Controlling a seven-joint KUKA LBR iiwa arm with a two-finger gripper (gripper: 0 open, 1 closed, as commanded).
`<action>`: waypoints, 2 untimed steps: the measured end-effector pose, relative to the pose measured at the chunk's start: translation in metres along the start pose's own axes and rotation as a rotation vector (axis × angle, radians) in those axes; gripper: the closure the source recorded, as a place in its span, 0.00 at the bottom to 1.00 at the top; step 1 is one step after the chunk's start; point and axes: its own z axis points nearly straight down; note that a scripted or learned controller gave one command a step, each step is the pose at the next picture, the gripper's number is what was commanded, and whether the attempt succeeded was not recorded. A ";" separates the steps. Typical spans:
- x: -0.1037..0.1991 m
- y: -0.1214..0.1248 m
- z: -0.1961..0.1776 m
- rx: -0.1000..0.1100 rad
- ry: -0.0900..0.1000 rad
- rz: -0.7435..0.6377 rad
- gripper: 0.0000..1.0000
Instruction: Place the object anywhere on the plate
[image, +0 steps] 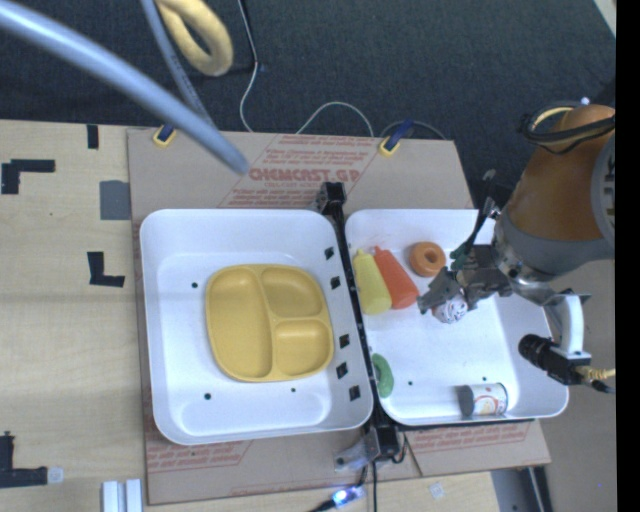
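A yellow plate (268, 322) with three compartments lies in the left bin (170, 250). The right bin (520, 360) holds a yellow piece (370, 283) and an orange-red piece (397, 279) by the divider, an orange ring (428, 258), a green piece (382, 374) and a small can on its side (484, 400). My gripper (450, 303) hangs over the middle of the right bin, just right of the orange-red piece and below the ring. A small grey-white thing (451, 311) sits at its tip; I cannot tell whether it is held.
A black divider (345, 300) with clips runs between the two bins. The arm's orange band (560, 170) and a black fitting (555, 358) overhang the right bin's right side. A grey pole (120, 70) crosses the upper left above the cardboard base.
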 end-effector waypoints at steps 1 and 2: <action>0.053 0.027 0.014 0.002 0.000 -0.001 1.00; 0.094 0.051 0.026 0.002 -0.001 0.000 1.00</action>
